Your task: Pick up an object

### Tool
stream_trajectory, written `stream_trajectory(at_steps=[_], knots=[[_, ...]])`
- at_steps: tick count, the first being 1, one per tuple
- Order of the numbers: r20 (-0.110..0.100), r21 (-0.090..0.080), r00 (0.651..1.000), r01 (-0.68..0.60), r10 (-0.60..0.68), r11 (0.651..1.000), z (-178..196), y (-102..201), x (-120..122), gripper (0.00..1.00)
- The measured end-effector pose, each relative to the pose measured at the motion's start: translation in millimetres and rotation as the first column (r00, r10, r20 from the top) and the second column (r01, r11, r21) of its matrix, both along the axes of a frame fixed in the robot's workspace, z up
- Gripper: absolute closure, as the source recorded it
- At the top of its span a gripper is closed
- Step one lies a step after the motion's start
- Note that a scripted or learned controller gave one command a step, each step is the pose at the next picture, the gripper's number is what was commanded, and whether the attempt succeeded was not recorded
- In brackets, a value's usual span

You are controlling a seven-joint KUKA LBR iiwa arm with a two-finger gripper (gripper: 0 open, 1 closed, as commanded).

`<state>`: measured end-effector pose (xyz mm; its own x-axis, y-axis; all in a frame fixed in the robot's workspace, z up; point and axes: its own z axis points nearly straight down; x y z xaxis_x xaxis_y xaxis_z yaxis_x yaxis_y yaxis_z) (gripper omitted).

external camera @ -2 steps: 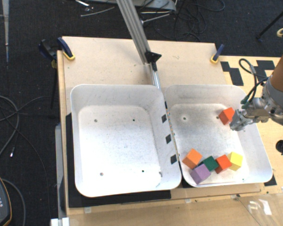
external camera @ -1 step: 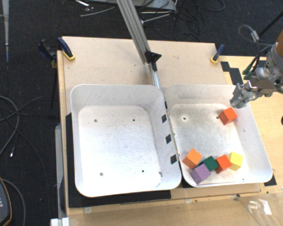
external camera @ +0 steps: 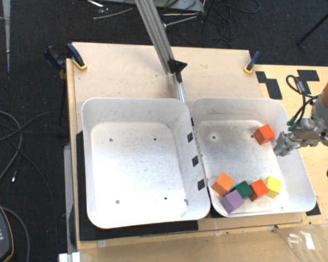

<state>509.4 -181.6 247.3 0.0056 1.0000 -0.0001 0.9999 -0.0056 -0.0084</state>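
Observation:
Several small blocks lie in the right bin [external camera: 235, 113]. An orange-red block [external camera: 263, 134] sits alone near the bin's right wall. At the front lies a cluster: an orange block [external camera: 223, 183], a green block [external camera: 243, 189], a purple block [external camera: 233, 200], a red block [external camera: 259, 189] and a yellow block [external camera: 273, 185]. My gripper [external camera: 285, 146] hangs over the right rim, just right of and slightly below the orange-red block, with nothing visibly between its fingers.
The left bin [external camera: 98, 113] stands beside the right one on the wooden bench. A slanted metal pole [external camera: 156, 29] rises from behind the bins' shared edge. Clamps [external camera: 76, 56] hold the bench's back corners. Cables [external camera: 298, 86] hang near the arm.

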Motion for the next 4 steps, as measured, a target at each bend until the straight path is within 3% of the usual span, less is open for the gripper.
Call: stream_trajectory(at_steps=[1, 2, 3, 4], knots=[[0.002, 0.001, 1.000, -0.004, 0.004, 1.000, -146, -41, 24, 1.00], [0.009, 0.000, 1.000, -0.005, 0.005, 1.000, -141, -40, 26, 0.00], [0.016, -0.003, 1.000, -0.011, 0.011, 1.000, -151, -42, 144, 0.00], [0.008, -0.001, 1.000, -0.006, 0.006, 1.000, -152, -41, 131, 0.00]])
